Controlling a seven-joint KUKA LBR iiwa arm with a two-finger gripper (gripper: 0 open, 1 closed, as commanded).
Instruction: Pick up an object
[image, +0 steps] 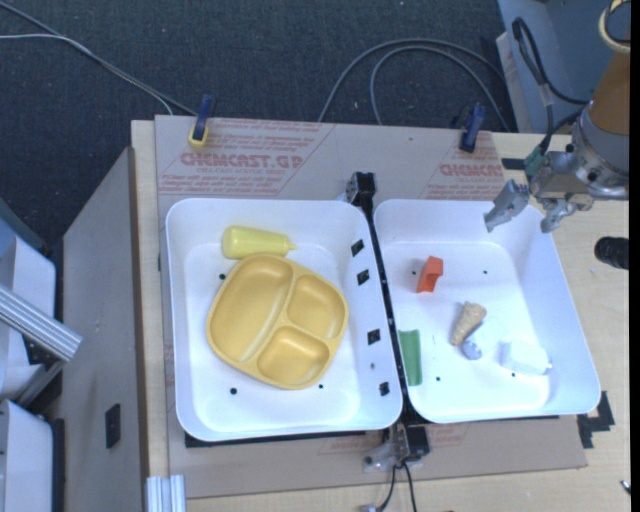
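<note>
Camera view shows me the gripper (528, 207) open and holding nothing above the right bin's (560, 300) far rim, well apart from the orange block (430, 274) on its floor.

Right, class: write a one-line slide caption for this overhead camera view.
Open gripper above the right bin's far edge; orange block and green block lie inside.

Bright even overhead light, soft shadows, mild glare on white bins (190, 300), slight blur.

Two blue clamps (203, 118) (471, 129) pin the cardboard (330, 150) (printed red).
</note>
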